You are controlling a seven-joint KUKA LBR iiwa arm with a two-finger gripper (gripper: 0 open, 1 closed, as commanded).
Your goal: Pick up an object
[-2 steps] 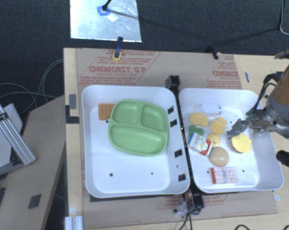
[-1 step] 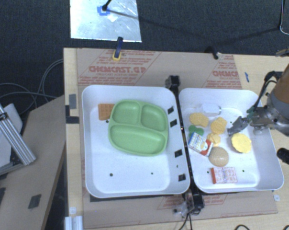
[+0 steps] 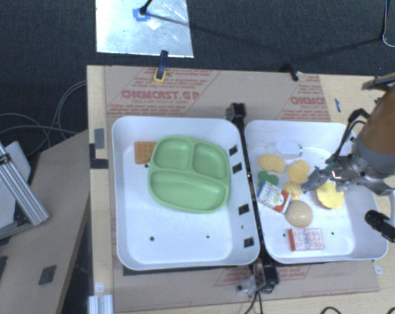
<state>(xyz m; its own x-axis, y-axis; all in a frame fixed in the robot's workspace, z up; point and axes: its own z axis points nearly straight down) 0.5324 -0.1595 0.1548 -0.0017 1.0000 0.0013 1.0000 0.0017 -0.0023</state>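
The yellow toy food (image 3: pixel 331 197) lies in the right bin (image 3: pixel 361 244), just beside the gripper (image 3: pixel 318 178); whether its fingers are apart cannot be told. A green divided plate (image 3: pixel 188 174) fills the left bin (image 3: pixel 129 237). The surface (image 3: pixel 204 93) reads "CHEMCAST GP". Dark carpet (image 3: pixel 40 38) surrounds.

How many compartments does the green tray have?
3: on the green tray in the left bin, two small ones along its far side, one long one along its near side.
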